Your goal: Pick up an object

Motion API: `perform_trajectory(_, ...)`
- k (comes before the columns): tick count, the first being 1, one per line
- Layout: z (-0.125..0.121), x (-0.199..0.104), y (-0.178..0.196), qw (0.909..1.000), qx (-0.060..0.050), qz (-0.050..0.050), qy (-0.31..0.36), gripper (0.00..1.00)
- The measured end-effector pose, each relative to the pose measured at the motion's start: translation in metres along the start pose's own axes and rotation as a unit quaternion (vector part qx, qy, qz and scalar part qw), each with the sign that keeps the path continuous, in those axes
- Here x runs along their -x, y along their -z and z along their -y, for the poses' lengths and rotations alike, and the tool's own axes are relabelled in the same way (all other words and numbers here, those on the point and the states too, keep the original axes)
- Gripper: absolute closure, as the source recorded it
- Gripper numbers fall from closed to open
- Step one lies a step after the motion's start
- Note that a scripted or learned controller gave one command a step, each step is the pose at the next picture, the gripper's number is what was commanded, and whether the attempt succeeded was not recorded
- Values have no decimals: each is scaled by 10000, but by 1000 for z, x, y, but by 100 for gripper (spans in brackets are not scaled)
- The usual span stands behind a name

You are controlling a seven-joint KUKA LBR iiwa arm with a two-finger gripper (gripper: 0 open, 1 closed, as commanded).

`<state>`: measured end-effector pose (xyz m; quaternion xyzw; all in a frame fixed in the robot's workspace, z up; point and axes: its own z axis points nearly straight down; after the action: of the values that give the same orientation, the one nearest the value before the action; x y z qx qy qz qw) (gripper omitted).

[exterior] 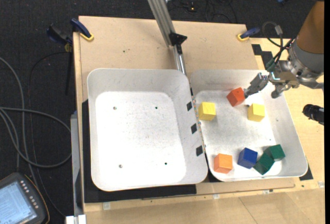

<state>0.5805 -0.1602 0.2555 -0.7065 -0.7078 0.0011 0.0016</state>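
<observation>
Blocks fill the right bin (289, 135), the one under the gripper (266, 85). Nearest the camera, along the bin's front wall and well in front of the gripper, sit an orange cube (223, 162), a blue cube (248, 157) and two dark green blocks (269, 158) pressed together, so their shapes are hard to separate. Farther back, a yellow cube (256, 112) lies just in front of the gripper, and a second yellow cube (208, 110) lies toward the left bin (103, 84), close to the dividing wall. A red-orange block (236, 97) rests just beside the gripper's tip on its left-bin side; whether they touch cannot be told. The two fingers are spread apart with nothing between them, hanging over the bin's rear part. The arm (312, 37) is cut off at the frame's edge. The left bin has only a speckled white floor. Behind both bins, a slanted metal pole (157, 4) rises from the bench (139, 42), with yellow-handled clamps (82, 30) at the bench's far corners. Cables (20, 115) trail on the dark floor beyond the left bin, and a screen (18, 202) is cut off at the near corner.
</observation>
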Motion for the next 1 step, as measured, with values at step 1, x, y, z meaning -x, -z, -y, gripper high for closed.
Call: perform_trajectory(1,-1,0,2,10000,19,7,-2,0)
